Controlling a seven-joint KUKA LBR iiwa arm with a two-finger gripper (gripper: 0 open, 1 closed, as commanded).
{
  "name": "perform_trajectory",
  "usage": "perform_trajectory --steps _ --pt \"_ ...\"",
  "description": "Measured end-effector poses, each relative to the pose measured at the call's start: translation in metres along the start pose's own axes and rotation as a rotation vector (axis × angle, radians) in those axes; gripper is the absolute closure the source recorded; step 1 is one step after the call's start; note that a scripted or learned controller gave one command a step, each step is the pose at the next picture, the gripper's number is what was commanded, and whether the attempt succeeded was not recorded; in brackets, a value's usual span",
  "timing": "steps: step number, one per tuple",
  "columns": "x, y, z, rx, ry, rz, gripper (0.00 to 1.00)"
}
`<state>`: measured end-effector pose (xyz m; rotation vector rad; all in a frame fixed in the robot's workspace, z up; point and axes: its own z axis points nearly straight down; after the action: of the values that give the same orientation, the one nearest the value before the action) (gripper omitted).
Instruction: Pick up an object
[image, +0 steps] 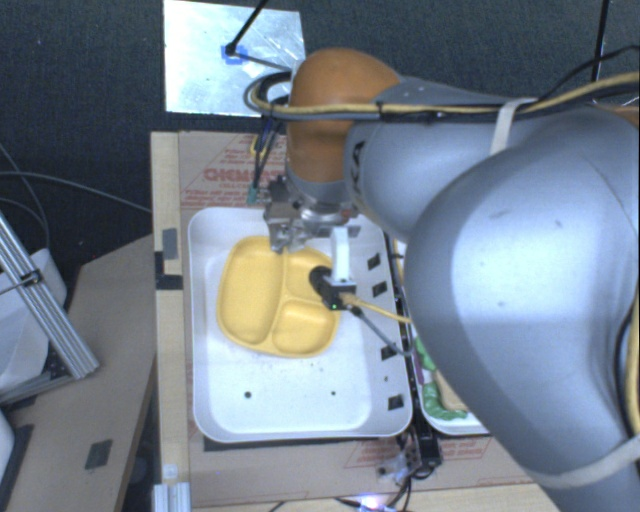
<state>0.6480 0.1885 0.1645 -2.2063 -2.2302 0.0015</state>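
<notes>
A yellow plate (272, 300) with 3 sections lies in the left white bin (290, 410), toward the back of it. The jaws (285, 238) are down at the plate's back rim, right over the plate. I cannot tell whether the jaws are released or clenched. The big grey arm (520, 260) reaches in from the right and hides most of the right bin (450, 420). Both bins sit on the brown surface (170, 180).

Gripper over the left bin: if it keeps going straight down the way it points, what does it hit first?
Most likely the yellow divided plate: the gripper points down at its upper rim. Depth is unclear from this slant, so it may already be touching.
</notes>
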Motion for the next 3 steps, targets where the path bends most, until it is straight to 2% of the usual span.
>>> perform_trajectory --steps 1,2,3 --pt "-0.051 0.017 0.022 -0.005 -0.004 0.013 1.0" --pt "-0.067 0.02 0.044 -0.004 -0.004 0.012 1.0" --pt "-0.052 0.022 -0.128 -0.025 0.002 0.005 1.0"
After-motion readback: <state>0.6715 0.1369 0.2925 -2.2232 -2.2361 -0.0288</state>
